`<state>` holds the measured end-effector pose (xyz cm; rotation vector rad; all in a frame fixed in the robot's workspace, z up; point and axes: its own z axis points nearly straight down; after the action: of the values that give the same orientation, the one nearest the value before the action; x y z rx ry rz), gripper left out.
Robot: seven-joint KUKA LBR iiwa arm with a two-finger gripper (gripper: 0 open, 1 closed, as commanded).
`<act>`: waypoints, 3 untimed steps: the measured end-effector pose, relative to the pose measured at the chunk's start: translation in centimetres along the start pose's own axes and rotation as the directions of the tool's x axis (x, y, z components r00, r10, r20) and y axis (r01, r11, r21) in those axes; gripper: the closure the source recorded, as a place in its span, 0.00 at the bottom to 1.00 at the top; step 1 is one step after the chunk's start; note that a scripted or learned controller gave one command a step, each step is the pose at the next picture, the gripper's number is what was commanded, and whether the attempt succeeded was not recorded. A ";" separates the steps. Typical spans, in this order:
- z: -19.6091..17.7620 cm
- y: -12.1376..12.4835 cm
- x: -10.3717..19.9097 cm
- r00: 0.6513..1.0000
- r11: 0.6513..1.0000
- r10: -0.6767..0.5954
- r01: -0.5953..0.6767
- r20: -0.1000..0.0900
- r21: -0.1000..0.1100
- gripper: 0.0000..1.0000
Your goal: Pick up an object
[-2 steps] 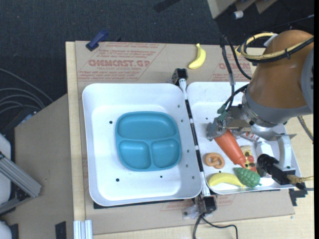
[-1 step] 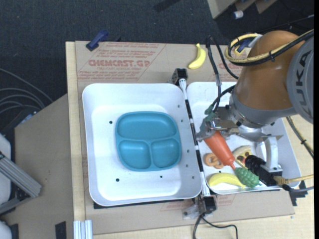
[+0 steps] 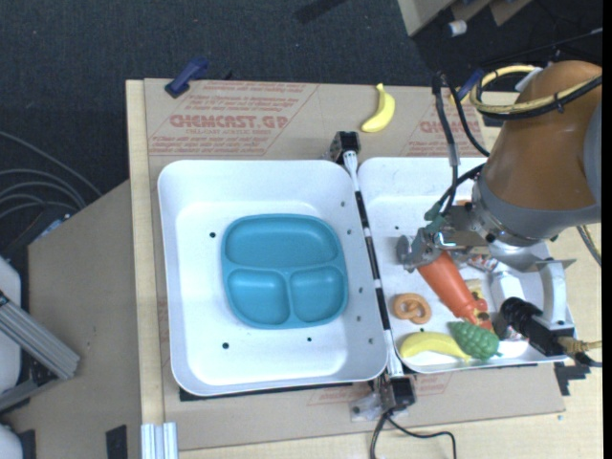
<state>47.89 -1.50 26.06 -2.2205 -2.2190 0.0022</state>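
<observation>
The right bin (image 3: pixel 406 185) holds an orange carrot (image 3: pixel 451 287) with a green leafy top (image 3: pixel 476 340), a small brown pretzel-like ring (image 3: pixel 412 307) and a yellow banana (image 3: pixel 430 348). My gripper (image 3: pixel 424 247) hangs low over the bin, right at the carrot's upper end. Its metal fingers touch or nearly touch that end, and nothing is clearly held between them. The left bin (image 3: pixel 186 208) carries a blue divided plate (image 3: pixel 284 269).
A second yellow banana (image 3: pixel 379 113) lies on the cardboard behind the bins, and a blue clip (image 3: pixel 185 77) sits at the board's back left edge. The arm's orange body (image 3: pixel 545 142) overhangs the right bin's right half. Cables lie on the dark floor at left.
</observation>
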 end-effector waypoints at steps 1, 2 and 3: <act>0.6 2.8 -3.1 1.000 1.000 0.000 0.000 0.001 -0.003 1.00; -0.2 0.0 -0.9 1.000 1.000 -0.001 0.001 -0.001 0.001 1.00; -0.6 0.0 -1.6 1.000 1.000 0.000 0.000 0.000 -0.002 1.00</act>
<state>47.92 -3.13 26.68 -2.2213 -2.2208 0.0002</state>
